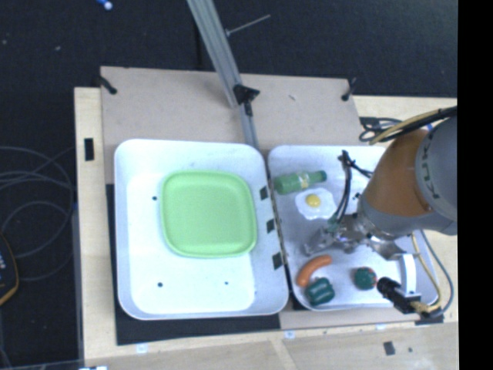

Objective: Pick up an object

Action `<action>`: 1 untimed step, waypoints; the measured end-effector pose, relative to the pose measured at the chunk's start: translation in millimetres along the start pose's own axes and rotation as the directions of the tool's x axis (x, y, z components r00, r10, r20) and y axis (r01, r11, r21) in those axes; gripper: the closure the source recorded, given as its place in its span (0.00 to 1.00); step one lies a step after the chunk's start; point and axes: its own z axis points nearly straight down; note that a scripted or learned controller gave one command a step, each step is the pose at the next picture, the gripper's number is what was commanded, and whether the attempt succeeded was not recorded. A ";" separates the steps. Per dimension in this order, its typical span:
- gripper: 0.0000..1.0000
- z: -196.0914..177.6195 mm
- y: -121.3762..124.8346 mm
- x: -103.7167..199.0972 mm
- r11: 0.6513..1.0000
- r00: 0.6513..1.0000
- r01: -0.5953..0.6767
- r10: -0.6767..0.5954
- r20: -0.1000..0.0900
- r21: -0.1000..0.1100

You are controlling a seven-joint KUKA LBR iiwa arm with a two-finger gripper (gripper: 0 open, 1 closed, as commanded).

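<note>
**Pick Not Yet Completed: Tool Low in Right Bin**

The tool (327, 240) sat low at the centre of the right bin (286, 168); its opening could not be determined, and no object was seen in it. The fried egg (313, 203) lay at 12 o'clock from it, the sausage (314, 267) at 6 o'clock. Judged status: grasp and lift remained outstanding. The left bin (139, 284) held a green plate (208, 213).

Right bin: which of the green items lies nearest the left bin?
The green bottle, lying on its side at the right bin's far edge. The green pepper and round green piece sit nearer the camera.
</note>
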 end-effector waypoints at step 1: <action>1.00 -12.0 1.2 -0.5 1.000 1.000 -0.001 0.001 0.000 -0.004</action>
